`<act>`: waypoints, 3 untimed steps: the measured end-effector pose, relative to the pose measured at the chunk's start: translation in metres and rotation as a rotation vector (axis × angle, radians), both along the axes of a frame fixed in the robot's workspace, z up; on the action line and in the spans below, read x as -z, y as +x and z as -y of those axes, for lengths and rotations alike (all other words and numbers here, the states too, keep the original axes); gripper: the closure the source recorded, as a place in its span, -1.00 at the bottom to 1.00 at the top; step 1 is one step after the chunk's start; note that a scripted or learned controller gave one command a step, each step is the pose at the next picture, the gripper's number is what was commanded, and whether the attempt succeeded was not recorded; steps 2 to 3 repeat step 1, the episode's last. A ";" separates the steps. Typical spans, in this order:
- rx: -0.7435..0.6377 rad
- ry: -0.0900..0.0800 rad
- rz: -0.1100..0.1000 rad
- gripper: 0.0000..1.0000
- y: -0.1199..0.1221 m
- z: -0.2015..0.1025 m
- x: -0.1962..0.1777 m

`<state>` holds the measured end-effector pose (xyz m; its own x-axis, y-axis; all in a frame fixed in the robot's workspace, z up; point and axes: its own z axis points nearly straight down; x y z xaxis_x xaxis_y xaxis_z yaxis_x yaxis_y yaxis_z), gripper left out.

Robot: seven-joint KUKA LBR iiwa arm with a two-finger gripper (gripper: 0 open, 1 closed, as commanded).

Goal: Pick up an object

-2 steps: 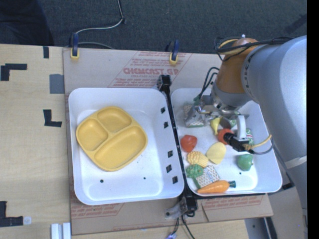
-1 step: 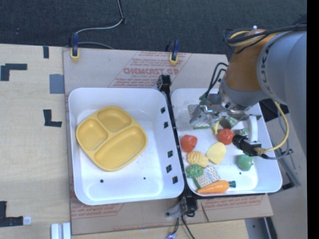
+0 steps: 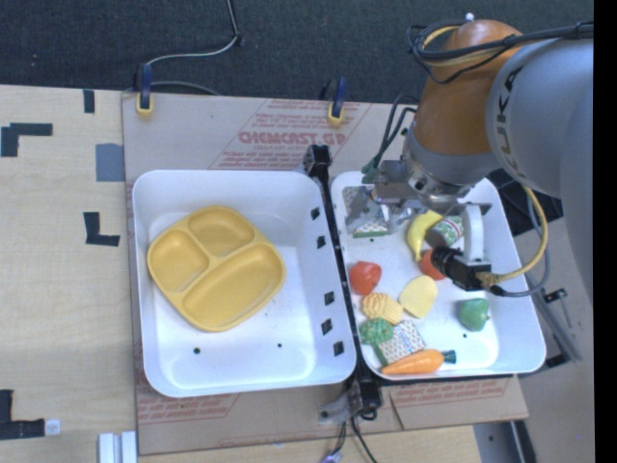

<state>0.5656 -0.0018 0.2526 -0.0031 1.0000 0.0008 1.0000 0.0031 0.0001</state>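
Note:
My gripper [image 3: 368, 212] hangs low over the far left corner of the right bin [image 3: 516, 355], under the grey and orange wrist. A yellow banana [image 3: 422, 231] lies just to its right. A red tomato [image 3: 364, 277] sits a little nearer the front than the gripper. Further forward lie a yellow corn piece [image 3: 381, 307], a pale yellow piece [image 3: 418, 296], a green leafy piece [image 3: 375, 332], a green pepper [image 3: 472, 313] and an orange carrot [image 3: 415, 362]. I see nothing held.
The left bin [image 3: 164, 355] holds a yellow divided plate [image 3: 215, 266]. A black divider [image 3: 331, 258] runs between the bins. A small red thing [image 3: 433, 264] and a white jar [image 3: 461, 230] lie by the banana, partly hidden by the arm.

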 end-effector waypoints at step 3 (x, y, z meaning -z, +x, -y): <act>0.001 0.000 -0.002 1.00 0.024 -0.033 0.003</act>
